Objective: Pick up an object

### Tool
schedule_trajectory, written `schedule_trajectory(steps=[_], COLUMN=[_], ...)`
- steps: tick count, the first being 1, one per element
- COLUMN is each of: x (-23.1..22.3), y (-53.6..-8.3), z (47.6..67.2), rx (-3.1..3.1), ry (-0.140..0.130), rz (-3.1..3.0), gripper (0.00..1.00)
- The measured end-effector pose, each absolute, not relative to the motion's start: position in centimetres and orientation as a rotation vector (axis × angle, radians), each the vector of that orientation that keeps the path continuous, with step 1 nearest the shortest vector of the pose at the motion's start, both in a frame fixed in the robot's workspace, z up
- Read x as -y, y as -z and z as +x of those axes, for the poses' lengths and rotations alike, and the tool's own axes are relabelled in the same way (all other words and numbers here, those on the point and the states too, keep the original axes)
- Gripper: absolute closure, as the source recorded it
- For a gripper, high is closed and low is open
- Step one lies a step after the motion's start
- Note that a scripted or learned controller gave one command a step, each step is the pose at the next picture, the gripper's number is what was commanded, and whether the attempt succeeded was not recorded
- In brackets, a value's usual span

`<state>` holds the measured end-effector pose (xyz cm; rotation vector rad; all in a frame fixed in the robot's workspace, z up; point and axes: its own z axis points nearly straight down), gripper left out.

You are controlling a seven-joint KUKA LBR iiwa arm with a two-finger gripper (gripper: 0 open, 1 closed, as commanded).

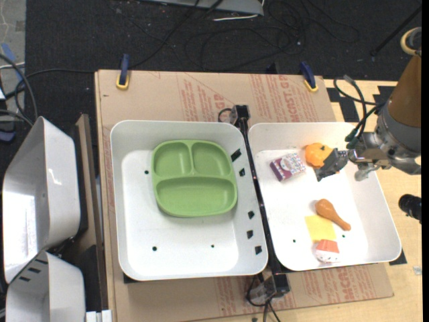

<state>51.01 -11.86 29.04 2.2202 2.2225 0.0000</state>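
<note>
1. A green divided plate (194, 178) lies in the left bin (134, 247), toward its far side.
2. The right bin (375, 206) holds four things: an orange toy (315, 154) near the far edge, a purple packet (287, 166) just beside it, a drumstick toy (332, 213) in the middle, and a yellow card (320, 229) toward the near edge.
3. The gripper (333, 164) hangs over the right bin, its dark tips touching the orange toy's right side.
4. I cannot tell if it pinches anything.

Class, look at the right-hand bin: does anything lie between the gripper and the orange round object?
Nothing visible does. The gripper sits right beside the orange round object; the purple packet lies on its far side.
</note>
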Motion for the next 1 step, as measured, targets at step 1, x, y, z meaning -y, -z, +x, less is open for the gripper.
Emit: schedule_trajectory(steps=[1], x=[9.27], y=[-23.63], z=[58.88], rx=[-2.223], ry=[-0.005], rz=[2.212], gripper=[0.0])
